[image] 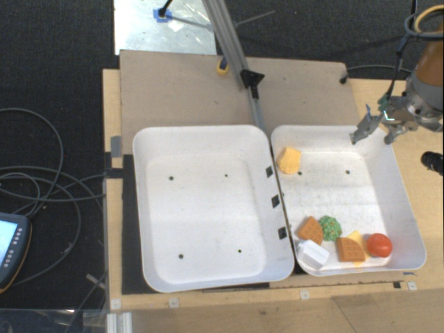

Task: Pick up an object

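Yellow block (289,161) in right bin (399,179), far-left corner; gripper (375,131) spread wide, holding nothing, above far rim

**Gripper open over the right bin's far corner**

The right bin (399,186) serves as the landmark. The gripper (378,132) hangs over its far right corner, both fingers spread apart with nothing between them, and the arm (427,82) leads off toward the right. Near the bin's far left corner lies a yellow block (289,161). Along its near wall sit an orange wedge (311,229), a green lumpy piece (329,227) touching that wedge, a white block (313,254) just in front of them, a waffle-patterned orange piece (350,249), and a red ball (379,245) beside it. The left bin (149,186) adjoins the right bin's left edge.
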{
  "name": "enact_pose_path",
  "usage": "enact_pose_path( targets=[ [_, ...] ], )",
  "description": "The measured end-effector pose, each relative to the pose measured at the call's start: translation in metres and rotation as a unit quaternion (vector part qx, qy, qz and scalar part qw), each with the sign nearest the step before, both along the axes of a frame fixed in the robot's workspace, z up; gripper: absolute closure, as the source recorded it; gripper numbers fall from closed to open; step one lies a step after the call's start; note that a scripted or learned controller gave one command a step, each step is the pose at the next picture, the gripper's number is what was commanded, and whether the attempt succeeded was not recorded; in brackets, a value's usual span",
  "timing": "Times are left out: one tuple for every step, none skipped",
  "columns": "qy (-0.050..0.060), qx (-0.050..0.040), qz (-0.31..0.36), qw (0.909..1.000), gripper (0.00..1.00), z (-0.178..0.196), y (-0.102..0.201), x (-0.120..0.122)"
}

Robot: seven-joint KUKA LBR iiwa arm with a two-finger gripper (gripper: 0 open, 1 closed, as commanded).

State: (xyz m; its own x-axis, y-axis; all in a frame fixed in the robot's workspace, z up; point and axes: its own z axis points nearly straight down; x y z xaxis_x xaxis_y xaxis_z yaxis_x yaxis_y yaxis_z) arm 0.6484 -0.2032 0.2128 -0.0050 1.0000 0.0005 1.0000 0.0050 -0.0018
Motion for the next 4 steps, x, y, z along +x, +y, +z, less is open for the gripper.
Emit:
enact_pose_path(
  targets=[
    [-0.002,-0.0009,0.001,1.0000,0.00,0.003,0.000,0.001],
    [0.000,-0.0005,-0.001,1.0000,0.00,-0.039,-0.003,0.000],
    [0.000,-0.0003,0.001,1.0000,0.00,-0.082,0.001,0.003],
    [0.000,-0.0004,0.001,1.0000,0.00,-0.124,0.002,0.004]
  ],
)
